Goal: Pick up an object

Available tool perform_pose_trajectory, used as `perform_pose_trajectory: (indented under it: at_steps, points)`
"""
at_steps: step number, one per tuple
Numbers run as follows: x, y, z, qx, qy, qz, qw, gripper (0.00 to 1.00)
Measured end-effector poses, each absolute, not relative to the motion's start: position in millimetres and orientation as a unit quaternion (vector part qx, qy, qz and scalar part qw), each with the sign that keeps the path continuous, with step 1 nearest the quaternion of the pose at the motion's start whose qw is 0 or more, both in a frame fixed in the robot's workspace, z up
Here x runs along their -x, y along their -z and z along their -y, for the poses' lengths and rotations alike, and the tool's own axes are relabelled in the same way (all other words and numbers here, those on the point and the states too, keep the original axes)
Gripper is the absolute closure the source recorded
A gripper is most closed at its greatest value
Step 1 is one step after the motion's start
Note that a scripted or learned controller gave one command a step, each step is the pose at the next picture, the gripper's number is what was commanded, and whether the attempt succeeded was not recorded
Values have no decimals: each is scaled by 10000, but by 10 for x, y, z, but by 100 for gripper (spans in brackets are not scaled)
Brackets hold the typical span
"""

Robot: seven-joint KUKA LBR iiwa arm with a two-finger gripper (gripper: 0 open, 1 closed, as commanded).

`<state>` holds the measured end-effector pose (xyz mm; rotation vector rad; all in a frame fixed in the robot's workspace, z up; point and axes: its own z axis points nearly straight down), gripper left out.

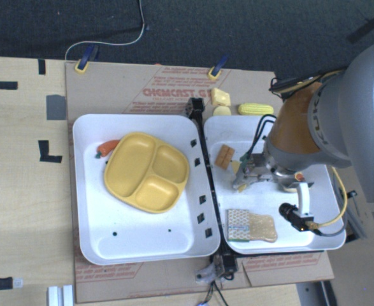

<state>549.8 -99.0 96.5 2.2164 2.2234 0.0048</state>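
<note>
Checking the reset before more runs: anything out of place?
Yes. A corn cob and two pale yellow pieces lie on the cardboard beyond the right bin, outside both bins. In the left bin, the yellow plate partly covers an orange item.

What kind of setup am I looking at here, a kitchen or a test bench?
Most likely a lab test bench for pick trials, not a kitchen: two white bins sit on cardboard clamped to the bench, which carries black tape marks, and the items are toy-like food, such as a corn cob and a yellow divided plate.
</note>
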Motion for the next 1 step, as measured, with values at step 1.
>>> perform_pose_trajectory:
  at_steps: [1]
  points:
    - [-5886,-1900,323,-7038,-38,-7104,28,100]
